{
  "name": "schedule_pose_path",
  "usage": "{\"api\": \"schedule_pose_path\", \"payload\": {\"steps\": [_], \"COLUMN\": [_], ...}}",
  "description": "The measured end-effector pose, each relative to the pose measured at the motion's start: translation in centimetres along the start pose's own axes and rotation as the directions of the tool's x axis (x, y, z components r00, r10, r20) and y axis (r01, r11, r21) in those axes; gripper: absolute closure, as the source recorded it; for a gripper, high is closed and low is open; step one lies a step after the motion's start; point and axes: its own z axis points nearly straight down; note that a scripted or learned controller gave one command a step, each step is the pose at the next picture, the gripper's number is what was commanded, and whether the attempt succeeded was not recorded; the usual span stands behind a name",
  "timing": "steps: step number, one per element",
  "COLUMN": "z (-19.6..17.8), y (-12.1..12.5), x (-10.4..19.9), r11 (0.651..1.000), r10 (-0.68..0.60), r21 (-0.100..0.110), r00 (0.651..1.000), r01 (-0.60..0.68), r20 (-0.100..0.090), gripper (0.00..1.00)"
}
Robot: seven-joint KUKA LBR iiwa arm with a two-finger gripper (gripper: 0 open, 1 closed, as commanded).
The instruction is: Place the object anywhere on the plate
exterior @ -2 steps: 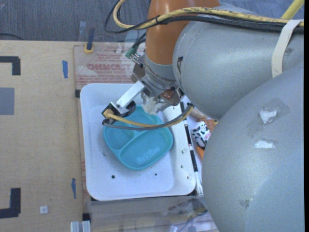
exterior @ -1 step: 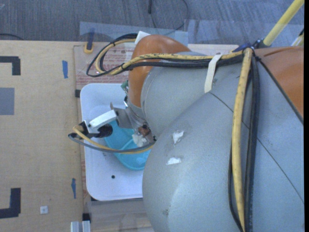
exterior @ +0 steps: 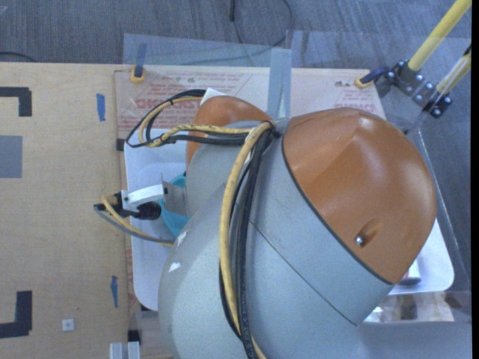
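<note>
Only one teal thing [exterior: 174,221] shows, close to the left wall of the left bin [exterior: 146,268], mostly hidden under the one arm [exterior: 329,223]. Over it sits the gripper [exterior: 174,194]; whether it is apart or together I cannot tell. The second bin [exterior: 443,269] shows one corner at right.

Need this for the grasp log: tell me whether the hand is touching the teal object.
Cannot tell. In the camera view the arm covers the spot above the teal object, so neither contact nor a gap shows plainly.
</note>
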Motion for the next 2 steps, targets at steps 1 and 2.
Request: {"api": "schedule_pose_path", "payload": {"steps": [1, 2], "z": [0.38, 0.44], "y": [7.30, 7.46], "x": [4.97, 4.62], "r11": [1.000, 1.000], "r10": [0.006, 0.008], "r21": [0.003, 0.003], "r00": [1.000, 1.000], "r01": [-0.006, -0.008], "r20": [-0.003, 0.010], "gripper": [1.00, 0.00]}}
